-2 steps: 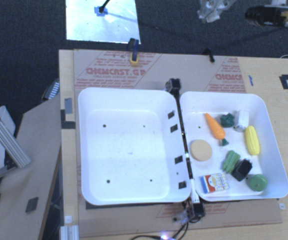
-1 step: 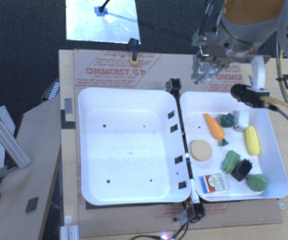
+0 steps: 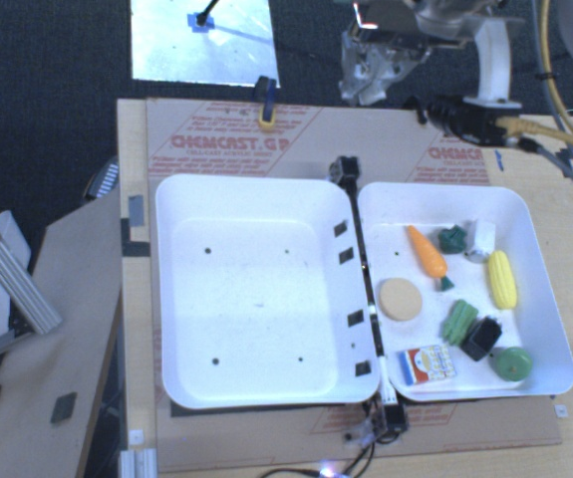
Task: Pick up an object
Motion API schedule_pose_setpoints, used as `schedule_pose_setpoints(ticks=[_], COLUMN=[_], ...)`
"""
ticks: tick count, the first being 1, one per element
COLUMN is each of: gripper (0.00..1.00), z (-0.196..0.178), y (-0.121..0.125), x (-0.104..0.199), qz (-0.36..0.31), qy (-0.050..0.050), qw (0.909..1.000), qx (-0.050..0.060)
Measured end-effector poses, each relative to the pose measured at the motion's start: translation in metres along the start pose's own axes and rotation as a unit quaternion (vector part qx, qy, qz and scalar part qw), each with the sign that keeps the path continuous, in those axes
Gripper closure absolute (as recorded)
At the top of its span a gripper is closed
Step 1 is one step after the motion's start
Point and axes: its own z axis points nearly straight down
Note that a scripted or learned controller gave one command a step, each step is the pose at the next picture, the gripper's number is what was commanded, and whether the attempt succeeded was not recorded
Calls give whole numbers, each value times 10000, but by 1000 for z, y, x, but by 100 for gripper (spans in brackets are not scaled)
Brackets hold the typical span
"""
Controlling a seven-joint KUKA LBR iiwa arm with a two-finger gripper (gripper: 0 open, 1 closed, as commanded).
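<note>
My gripper (image 3: 366,80) hangs high over the bench's far edge, behind the right bin (image 3: 535,229) and well away from what lies in it. Nothing shows under it. In that bin lie an orange carrot (image 3: 427,251), a dark green piece (image 3: 452,238), a small white object (image 3: 481,237), a yellow corn cob (image 3: 502,279), a tan round disc (image 3: 401,300), a green vegetable (image 3: 458,320), a black block (image 3: 481,338), a green ball (image 3: 511,364) and a small red, white and blue packet (image 3: 426,364).
The left bin (image 3: 166,267) sits beside the right one, joined along a black hinge strip (image 3: 359,267). A yellow clamp (image 3: 266,118) stands on the bench's back edge. A shiny plate (image 3: 204,26) lies on the floor beyond. Metal rails (image 3: 7,277) lean at the left.
</note>
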Motion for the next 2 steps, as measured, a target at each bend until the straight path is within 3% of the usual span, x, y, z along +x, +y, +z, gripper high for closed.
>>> schedule_pose_setpoints(ticks=[1,2], gripper=[100,100], z=[-13,-8], y=[-102,-28], x=[58,59], qz=[-3,72], qy=[-10,-36], qw=[10000,9999], qx=[69,65])
